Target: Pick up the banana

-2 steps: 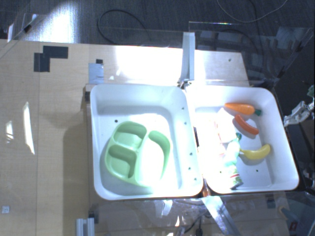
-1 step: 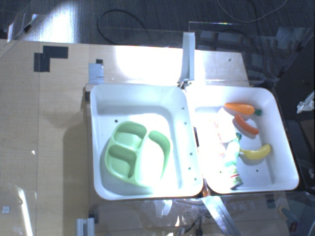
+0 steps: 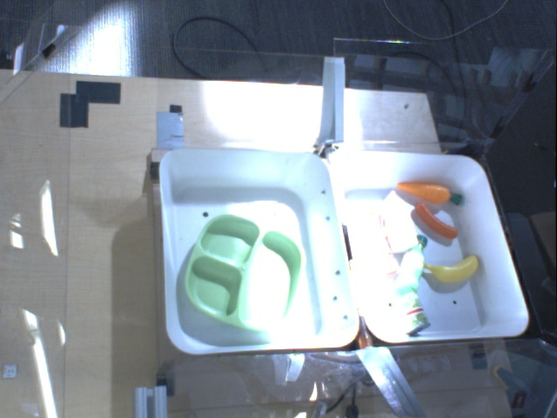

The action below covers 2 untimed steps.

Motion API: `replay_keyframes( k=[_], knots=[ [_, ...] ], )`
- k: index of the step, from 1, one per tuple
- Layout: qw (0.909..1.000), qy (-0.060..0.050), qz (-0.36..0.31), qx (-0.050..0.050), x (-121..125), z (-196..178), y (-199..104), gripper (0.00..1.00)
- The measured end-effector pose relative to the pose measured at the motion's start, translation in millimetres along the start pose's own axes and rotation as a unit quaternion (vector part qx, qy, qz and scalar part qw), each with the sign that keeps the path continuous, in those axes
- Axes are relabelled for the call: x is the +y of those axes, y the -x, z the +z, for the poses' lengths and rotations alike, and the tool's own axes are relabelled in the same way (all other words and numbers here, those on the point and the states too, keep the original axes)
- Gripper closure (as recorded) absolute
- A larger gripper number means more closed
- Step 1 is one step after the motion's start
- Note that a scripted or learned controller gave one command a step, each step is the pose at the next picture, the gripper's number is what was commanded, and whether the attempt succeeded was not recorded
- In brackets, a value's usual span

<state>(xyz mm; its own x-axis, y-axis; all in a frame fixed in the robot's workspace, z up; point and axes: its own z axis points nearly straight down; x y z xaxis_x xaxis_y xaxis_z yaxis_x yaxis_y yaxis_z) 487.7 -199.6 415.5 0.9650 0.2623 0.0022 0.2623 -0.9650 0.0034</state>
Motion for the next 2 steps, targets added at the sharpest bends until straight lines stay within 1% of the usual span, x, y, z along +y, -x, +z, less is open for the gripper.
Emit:
replay_keyframes(
  k=[1, 2],
  knots=[
    [0.9996, 0.0, 0.028, 0.0, 6, -19, 1, 0.0],
    [0.9995, -0.002, 0.03, -0.002, 5, 193, 3, 0.0]
  ],
)
